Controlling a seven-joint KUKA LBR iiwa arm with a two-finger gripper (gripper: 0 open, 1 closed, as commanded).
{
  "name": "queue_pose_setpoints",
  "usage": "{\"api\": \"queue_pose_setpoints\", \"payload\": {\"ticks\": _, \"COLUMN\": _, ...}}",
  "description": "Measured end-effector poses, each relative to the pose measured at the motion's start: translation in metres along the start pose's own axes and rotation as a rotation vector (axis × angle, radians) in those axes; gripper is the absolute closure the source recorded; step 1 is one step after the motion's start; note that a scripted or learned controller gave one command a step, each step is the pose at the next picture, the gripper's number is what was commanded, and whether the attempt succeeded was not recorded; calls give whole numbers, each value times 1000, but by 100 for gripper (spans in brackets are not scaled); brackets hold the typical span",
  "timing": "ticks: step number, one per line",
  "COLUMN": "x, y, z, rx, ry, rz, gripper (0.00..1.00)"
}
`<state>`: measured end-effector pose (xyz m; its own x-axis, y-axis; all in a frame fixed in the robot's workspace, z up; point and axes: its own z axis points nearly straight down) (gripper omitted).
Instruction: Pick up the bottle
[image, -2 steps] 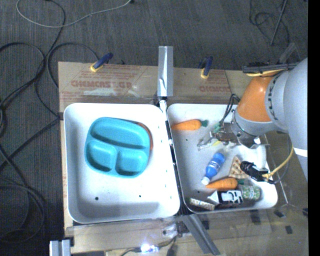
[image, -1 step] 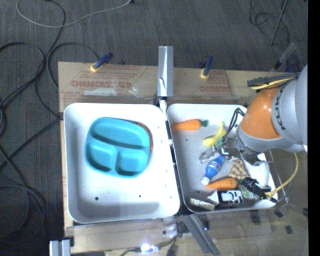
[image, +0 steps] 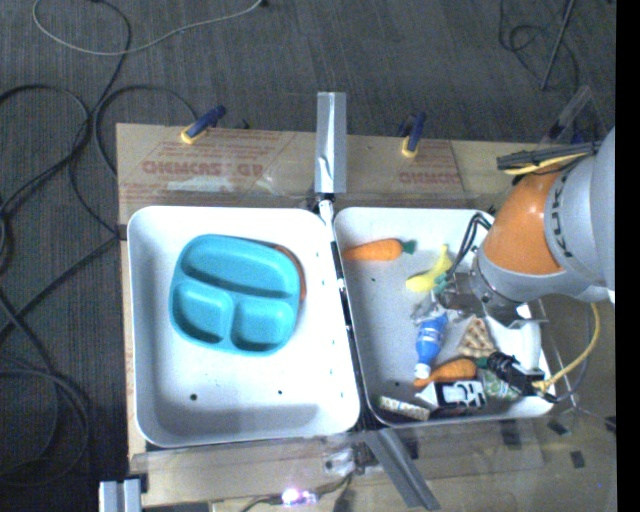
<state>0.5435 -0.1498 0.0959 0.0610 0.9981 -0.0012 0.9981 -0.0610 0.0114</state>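
Reaching in from the right, the grey arm with its orange band (image: 528, 232) is bent down over the right-hand shallow white bin (image: 380, 330), its wrist held low above the bin's upper right part. The two-finger gripper (image: 462, 293) is seen beneath the wrist as a dark cluster of metal; how far it is parted cannot be told, and nothing can be made out in its grasp. The small bottle with a blue body and a white end (image: 431, 340) is found lying on the floor of the same bin, just below and left of the gripper and apart from it, its length running roughly up and down the view. Just below the bottle an orange toy carrot (image: 450, 371) is laid slantwise, and beside that a dark bottle-like object with a black-and-white label (image: 480, 385) is lodged against the lower wall. A second orange carrot with a green top (image: 375, 250) and a yellow banana-shaped piece (image: 432, 274) are placed near the upper wall. In the left-hand white bin (image: 160, 400) a turquoise plastic tray with three compartments (image: 238, 292) is set.
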Motion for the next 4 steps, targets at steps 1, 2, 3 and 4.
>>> {"api": "queue_pose_setpoints", "payload": {"ticks": 1, "x": 1, "y": -31, "z": -59, "rx": 16, "ry": 3, "rz": -243, "gripper": 100}}
{"api": "queue_pose_setpoints", "payload": {"ticks": 2, "x": 63, "y": 27, "z": -105, "rx": 17, "ry": 1, "rz": -99, "gripper": 100}}
{"api": "queue_pose_setpoints", "payload": {"ticks": 3, "x": 63, "y": 27, "z": -111, "rx": 23, "ry": 0, "rz": -100, "gripper": 100}}
{"api": "queue_pose_setpoints", "payload": {"ticks": 4, "x": 99, "y": 4, "z": -168, "rx": 16, "ry": 0, "rz": -106, "gripper": 100}}
